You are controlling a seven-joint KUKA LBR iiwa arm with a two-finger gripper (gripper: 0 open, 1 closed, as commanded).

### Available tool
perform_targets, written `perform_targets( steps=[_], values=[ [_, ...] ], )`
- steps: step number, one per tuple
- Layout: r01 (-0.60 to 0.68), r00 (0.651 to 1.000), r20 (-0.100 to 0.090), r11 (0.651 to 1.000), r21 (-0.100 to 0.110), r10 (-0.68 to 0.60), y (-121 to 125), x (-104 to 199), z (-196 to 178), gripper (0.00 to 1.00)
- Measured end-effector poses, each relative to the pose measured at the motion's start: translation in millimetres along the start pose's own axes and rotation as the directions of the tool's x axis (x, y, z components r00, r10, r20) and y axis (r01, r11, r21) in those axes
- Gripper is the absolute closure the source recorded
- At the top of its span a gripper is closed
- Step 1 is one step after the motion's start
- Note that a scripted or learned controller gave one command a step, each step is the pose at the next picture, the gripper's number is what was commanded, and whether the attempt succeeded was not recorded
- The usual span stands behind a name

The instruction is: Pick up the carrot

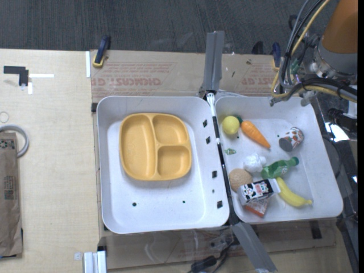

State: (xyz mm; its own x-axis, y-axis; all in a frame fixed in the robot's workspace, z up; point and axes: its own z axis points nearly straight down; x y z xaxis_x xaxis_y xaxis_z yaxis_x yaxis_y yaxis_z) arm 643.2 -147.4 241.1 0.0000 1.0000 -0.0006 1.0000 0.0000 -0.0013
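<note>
**Arm parked at the bin's corner, carrot not yet approached**

Your arm [335, 33] hangs over the far right corner of the right bin [324, 152], and the pincer's end is lost among cables, so you cannot tell whether it is spread or pressed together. It looks parked clear of the clutter, probably to leave the camera an open look at the pile.

Nearest it lies one small grey-and-white can [291, 139] on its side. A little further out is the one carrot [255, 134], lying at a slant, its green end just beside one lemon [230, 124]. Beyond these you have one green bottle [280, 168], one white crumpled lump [254, 162], one brown round piece [240, 179], one milk carton [256, 190] and one banana [292, 194], heaped loosely. Farthest off, the left bin [114, 209] carries one yellow divided plate [154, 147].
</note>
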Motion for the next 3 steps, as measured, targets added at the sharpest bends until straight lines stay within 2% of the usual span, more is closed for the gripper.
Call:
perform_targets(
  steps=[1,2,3],
  values=[
    [0.133,0.991,0.001,0.991,-0.001,-0.133,-48,41,149,0.00],
    [0.004,1.000,0.002,1.000,-0.001,-0.004,-17,-11,102,0.00],
    [0.214,0.977,0.001,0.977,0.000,-0.214,-81,26,77,0.00]
  ],
)
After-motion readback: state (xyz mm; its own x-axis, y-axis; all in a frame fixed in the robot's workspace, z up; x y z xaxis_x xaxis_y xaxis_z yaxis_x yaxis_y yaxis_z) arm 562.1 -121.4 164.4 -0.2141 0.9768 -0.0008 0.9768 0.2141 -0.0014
